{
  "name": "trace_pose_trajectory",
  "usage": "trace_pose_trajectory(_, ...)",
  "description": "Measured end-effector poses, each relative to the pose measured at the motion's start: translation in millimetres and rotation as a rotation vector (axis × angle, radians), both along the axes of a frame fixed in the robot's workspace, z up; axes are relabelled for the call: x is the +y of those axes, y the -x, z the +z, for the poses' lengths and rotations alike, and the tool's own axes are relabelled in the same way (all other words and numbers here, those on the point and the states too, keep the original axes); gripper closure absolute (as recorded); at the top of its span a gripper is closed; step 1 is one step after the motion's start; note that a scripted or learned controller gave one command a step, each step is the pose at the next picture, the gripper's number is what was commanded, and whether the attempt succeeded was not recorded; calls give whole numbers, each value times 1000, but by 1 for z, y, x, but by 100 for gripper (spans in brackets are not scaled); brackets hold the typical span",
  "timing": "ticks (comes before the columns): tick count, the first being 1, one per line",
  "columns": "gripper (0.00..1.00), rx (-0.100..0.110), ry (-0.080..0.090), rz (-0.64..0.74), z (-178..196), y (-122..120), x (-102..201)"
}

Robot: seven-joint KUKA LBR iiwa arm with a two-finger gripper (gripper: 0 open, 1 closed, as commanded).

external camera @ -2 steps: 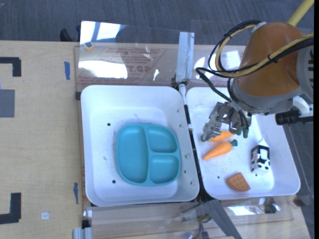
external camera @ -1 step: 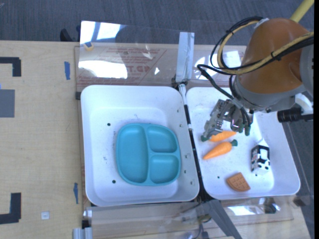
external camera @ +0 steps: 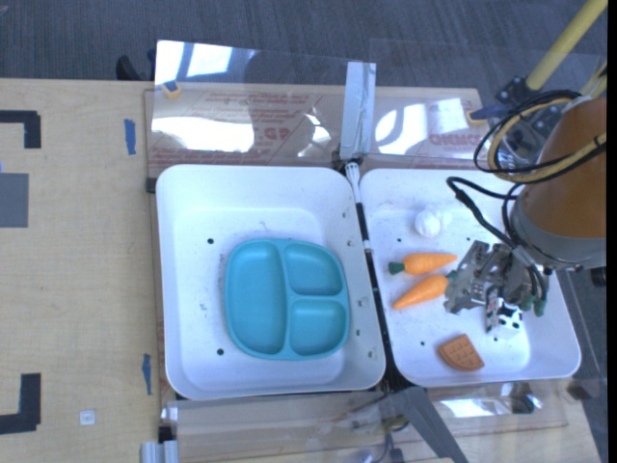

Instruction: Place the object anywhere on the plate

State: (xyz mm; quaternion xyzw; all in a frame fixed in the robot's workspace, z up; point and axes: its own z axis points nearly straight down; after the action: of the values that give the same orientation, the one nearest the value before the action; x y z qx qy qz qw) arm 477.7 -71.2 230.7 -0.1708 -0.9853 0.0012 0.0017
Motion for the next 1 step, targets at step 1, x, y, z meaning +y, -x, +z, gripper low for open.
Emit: trace_pose_trajectory(1,100,-5,-4,12,-13,-66,89)
